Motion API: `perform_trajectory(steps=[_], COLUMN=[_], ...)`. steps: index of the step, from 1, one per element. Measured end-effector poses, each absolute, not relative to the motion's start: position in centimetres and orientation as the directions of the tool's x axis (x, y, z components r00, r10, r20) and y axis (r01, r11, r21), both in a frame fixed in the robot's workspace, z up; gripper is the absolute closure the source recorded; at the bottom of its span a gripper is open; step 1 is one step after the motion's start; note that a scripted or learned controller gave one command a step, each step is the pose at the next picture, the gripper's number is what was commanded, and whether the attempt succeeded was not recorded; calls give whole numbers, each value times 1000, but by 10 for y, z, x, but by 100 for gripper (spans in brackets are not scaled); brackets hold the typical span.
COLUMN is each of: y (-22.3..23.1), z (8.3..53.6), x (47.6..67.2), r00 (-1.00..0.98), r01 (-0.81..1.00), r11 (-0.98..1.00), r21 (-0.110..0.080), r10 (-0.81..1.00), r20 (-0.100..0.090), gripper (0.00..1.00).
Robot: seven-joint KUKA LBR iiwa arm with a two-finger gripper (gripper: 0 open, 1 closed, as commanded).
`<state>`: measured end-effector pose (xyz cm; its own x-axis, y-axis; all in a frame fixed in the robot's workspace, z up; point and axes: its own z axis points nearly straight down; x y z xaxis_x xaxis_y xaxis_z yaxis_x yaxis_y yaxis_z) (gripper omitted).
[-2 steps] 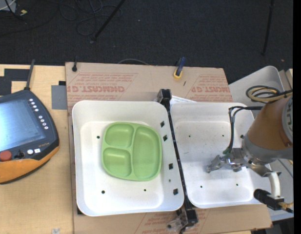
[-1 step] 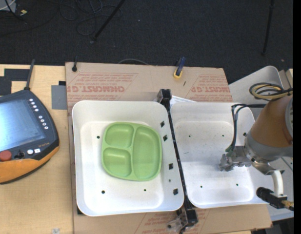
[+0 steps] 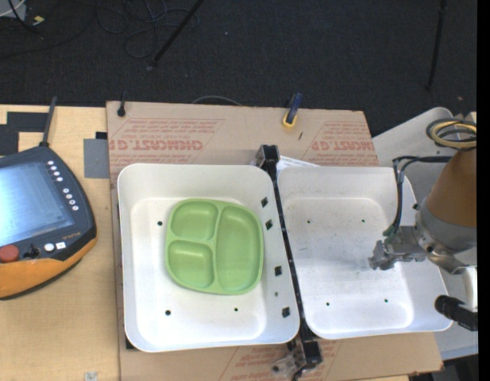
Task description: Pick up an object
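A green divided plate lies flat in the left white bin, near its middle. My gripper hangs low over the right side of the right white bin, far from the plate. The grey arm with its orange band comes in from the right edge. From this angle the gripper is a small grey block, and I see nothing between its fingers.
A teach pendant with a lit screen lies on the bench to the left of the bins. A black divider bar runs between the two bins. Cardboard lies under the bins, with a blue and yellow clamp at its far edge.
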<state>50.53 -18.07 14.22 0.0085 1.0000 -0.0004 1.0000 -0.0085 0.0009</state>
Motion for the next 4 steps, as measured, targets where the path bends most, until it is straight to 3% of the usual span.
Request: perform_trajectory(steps=[1,2,3,4], y=[-187,-189,-140,-84], z=[204,229,222,227], x=[509,510,523,551], r00=[1,0,-4,-5], r01=[1000,1000,1000,1000], r11=[-1,0,4,5], r21=[3,1,-3,-1], r10=[1000,1000,1000,1000], r20=[-1,0,3,1], gripper=[100,100,100,100])
